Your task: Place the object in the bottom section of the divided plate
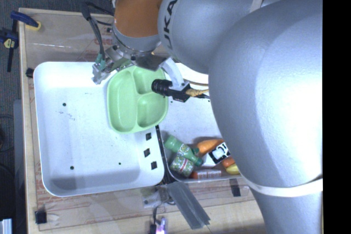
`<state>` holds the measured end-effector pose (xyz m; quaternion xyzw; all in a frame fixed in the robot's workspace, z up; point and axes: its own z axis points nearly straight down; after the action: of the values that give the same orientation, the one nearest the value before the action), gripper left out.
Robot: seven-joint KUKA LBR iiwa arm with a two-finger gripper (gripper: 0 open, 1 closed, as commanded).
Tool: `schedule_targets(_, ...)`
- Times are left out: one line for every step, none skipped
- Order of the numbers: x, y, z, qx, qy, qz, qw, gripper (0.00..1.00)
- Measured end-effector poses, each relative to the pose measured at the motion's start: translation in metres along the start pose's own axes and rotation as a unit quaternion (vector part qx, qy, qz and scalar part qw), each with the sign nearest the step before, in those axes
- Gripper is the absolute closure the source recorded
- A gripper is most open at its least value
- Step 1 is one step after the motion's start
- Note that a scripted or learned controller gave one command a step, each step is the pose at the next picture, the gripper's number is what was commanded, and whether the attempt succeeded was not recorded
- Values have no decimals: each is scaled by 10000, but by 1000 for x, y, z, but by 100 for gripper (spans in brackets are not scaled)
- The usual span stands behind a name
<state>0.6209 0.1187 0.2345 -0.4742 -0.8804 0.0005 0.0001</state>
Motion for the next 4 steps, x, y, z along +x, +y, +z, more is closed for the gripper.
schedule_targets(-33,15,62,21,10,755,9971,100)
schedule_targets(12,-32,144,29,8,2668,9638,100)
schedule_targets(76,34,58,15,9,2963,9551,100)
schedule_targets(102,28,17,16,5,3292,9442,100)
